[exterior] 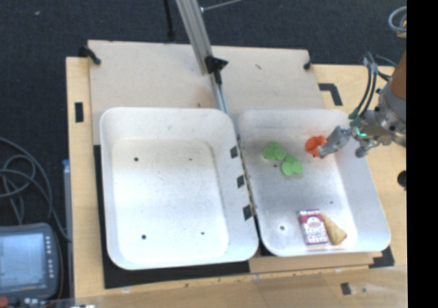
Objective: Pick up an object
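Note:
My gripper [348,146] hangs over the right bin's [356,190] upper right part, and it is open with nothing between its fingers. A small orange object [314,144] lies in the bin just left of the left fingertip [334,142], close to it or touching. Two green pieces [274,152] [292,166] lie side by side further left. At the bin's front sit a red-and-white box [313,226] and a tan wedge [335,231] leaning against it.
The left bin [171,183] adjoins the right one along a central divider with black clips [241,180]. A slanted metal rail [195,22] reaches down to the bins' back edge. A monitor [24,259] and cables lie on the floor at left.

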Robot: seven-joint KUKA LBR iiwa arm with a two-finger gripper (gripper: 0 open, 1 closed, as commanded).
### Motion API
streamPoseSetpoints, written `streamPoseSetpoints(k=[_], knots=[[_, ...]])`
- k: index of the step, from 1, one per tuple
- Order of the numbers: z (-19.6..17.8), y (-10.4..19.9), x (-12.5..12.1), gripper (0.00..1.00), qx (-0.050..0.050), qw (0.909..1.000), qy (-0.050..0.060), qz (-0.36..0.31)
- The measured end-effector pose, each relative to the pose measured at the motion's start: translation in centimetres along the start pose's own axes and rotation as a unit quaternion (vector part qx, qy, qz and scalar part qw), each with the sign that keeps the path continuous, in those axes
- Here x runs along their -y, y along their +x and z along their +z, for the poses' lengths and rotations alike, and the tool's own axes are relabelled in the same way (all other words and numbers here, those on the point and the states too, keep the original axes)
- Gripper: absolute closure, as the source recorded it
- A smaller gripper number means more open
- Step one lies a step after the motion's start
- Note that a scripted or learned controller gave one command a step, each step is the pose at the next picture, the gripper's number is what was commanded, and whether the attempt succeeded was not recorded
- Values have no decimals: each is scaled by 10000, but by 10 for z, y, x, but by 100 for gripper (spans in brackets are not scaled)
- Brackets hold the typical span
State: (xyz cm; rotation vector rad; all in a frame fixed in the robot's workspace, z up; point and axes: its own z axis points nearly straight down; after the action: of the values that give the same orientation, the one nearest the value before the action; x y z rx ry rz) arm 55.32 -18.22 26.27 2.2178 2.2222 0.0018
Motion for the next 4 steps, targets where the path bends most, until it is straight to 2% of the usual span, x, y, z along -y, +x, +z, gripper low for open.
streamPoseSetpoints(k=[2,3,4], knots=[[96,-17,10,0,3,10000,29,17],[140,-18,5,0,3,10000,25,26],[126,-19,3,100,9,10000,-16,55]])
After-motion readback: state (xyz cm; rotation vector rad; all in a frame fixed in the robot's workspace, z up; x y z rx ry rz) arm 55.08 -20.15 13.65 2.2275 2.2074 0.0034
